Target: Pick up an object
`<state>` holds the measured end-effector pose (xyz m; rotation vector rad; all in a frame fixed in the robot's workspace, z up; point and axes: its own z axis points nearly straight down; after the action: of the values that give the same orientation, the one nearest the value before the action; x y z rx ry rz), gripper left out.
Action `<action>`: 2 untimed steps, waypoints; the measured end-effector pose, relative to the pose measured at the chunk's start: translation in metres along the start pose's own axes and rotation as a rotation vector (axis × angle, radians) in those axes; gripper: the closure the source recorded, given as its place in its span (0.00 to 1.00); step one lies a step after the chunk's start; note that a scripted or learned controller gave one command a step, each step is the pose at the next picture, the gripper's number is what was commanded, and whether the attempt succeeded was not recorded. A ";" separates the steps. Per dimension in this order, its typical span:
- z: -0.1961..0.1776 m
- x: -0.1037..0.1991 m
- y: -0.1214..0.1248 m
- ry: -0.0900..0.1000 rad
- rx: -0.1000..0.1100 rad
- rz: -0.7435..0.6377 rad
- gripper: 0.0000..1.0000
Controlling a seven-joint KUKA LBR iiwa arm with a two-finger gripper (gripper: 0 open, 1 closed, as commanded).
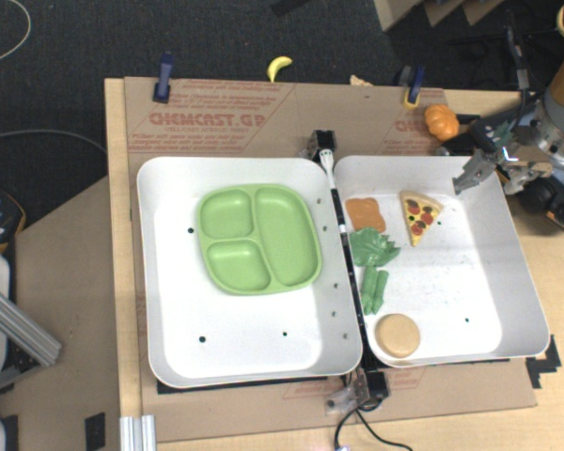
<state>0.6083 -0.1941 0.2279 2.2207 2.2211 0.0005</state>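
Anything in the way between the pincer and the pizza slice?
No. In the camera view, bare white bin floor separates the pincer from the pizza slice.

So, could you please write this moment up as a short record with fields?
left bin: holds a green divided plate
right bin: pizza slice, orange-brown slab, leafy greens, green pod, round bun
hand: over the right bin's far right corner, holding nothing visible
off the bins: yellow banana, orange toy
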 end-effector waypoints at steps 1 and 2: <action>0.002 0.020 0.015 -0.001 -0.002 -0.003 0.00; 0.140 0.036 0.015 0.004 0.013 -0.002 0.00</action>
<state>0.6237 -0.1584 0.0883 2.2269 2.2320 -0.0087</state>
